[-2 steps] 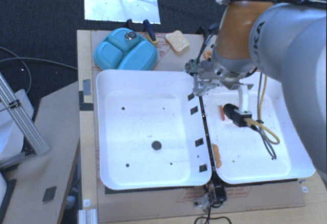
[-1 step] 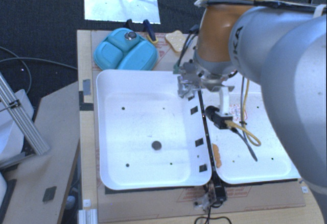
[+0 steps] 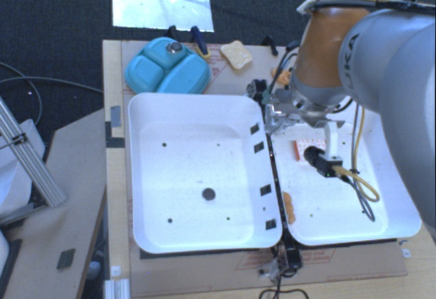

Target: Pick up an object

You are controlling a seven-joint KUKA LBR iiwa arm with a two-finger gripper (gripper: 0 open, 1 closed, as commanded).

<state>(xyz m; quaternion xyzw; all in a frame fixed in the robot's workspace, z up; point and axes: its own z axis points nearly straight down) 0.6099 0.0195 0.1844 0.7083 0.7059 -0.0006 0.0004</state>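
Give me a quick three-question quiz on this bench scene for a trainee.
1. True or false: the small dark round disc lies in the left white bin.
2. The grey arm with an orange band reaches over: A the left bin, B the right white bin, C the floor.
3. Fill in: the tan sponge-like piece sits behind the bins, near the ___ plastic container.
Key: 1 true; 2 B; 3 blue.

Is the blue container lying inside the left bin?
No, the blue container sits behind the left bin, outside its rim.
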